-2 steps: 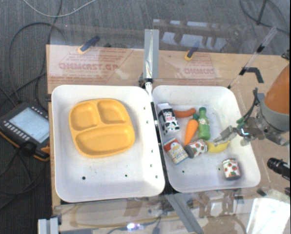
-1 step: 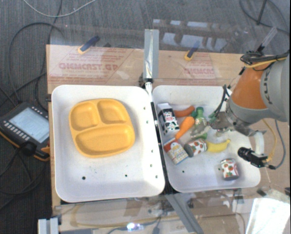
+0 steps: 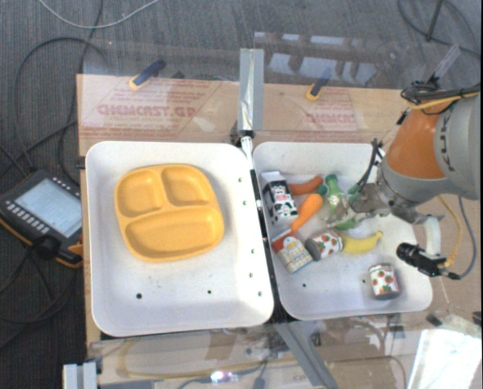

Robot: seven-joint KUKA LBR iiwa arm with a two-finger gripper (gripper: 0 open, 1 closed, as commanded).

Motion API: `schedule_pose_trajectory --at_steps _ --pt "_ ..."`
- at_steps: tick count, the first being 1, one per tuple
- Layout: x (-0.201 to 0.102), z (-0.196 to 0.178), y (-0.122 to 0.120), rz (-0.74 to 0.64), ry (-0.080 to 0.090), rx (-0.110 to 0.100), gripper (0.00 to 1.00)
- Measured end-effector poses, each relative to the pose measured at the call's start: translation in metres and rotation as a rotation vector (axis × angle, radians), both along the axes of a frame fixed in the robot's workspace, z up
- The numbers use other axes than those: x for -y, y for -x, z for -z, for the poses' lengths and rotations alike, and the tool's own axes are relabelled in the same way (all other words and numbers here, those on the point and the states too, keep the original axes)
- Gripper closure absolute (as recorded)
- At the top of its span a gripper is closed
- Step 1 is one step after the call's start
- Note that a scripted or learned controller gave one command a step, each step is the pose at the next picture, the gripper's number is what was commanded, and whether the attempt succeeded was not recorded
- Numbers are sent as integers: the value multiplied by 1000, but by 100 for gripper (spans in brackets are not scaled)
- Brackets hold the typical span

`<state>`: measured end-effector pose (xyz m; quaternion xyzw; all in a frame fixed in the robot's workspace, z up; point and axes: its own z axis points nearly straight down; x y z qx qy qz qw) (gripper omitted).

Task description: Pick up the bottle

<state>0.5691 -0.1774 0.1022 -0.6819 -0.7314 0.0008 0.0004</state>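
Observation:
The bottle point(image 3: 335, 199) is small and clear with a green cap. It lies in the right bin point(image 3: 339, 298) near the bin's middle, between an orange carrot point(image 3: 306, 211) and the arm. My gripper point(image 3: 356, 204) reaches in from the right and sits low, right against the bottle's right side. The grey wrist and the orange band above it hide part of the bin's right wall. Where the gripper meets the bottle is cluttered and hard to read.
Around the bottle the right bin holds a second carrot point(image 3: 305, 185), a cow-print carton point(image 3: 280, 201), a small box point(image 3: 293, 254), two strawberry-print cans point(image 3: 326, 245) point(image 3: 382, 280) and a banana point(image 3: 361, 242). A yellow divided tray point(image 3: 170, 211) lies in the left bin point(image 3: 112, 298).

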Motion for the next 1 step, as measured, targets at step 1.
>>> schedule_pose_trajectory --at_steps 1 --pt "-13 -119 -29 -10 2 0 100"
